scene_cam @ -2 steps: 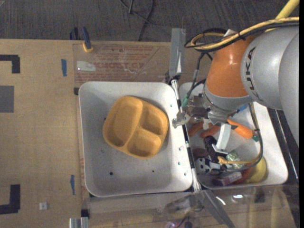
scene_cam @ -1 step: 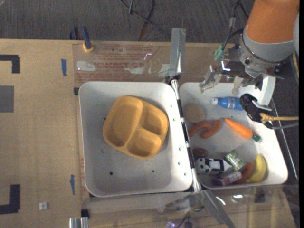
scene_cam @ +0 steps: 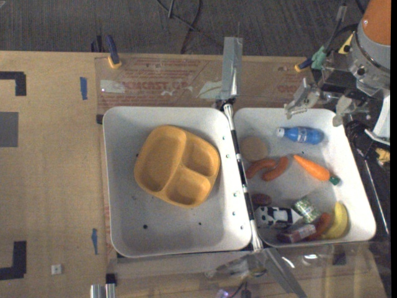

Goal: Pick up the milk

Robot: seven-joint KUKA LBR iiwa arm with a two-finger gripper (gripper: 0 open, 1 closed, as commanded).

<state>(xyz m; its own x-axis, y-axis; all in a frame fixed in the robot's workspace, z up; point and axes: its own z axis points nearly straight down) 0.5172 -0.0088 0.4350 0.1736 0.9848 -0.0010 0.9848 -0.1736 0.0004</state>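
Milk, a black-and-white carton, lies at the near edge of the right bin among bottle and carrot; left bin holds a yellow divided plate; end effector splayed, empty, above the far rim; tan table, then dark floor with cables.

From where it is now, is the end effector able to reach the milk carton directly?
Probably yes from above. The end effector hangs over the right bin's far edge, while the milk carton lies at the near left side. Nothing covers it, but the bin wall and a green packet crowd its sides.
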